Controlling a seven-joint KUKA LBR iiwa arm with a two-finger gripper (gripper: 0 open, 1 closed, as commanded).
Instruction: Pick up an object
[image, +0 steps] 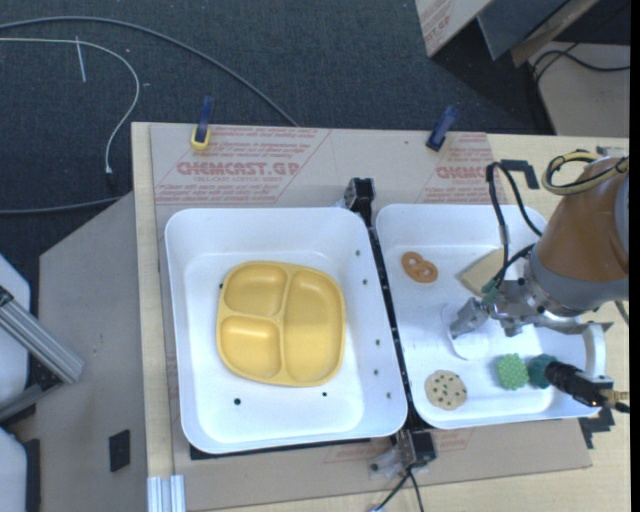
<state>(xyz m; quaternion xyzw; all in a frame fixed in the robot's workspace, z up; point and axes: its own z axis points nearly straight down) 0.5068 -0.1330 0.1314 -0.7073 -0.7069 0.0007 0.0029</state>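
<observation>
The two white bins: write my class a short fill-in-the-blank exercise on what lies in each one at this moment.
1. The yellow divided plate lies in the ____ bin of the camera view.
2. The plate has ____ compartments.
3. The pretzel, the cookie and the green object all lie in the ____ bin.
4. Of those three, the one nearest the view's bottom edge is the ____.

Missing words: left; three; right; cookie
</observation>
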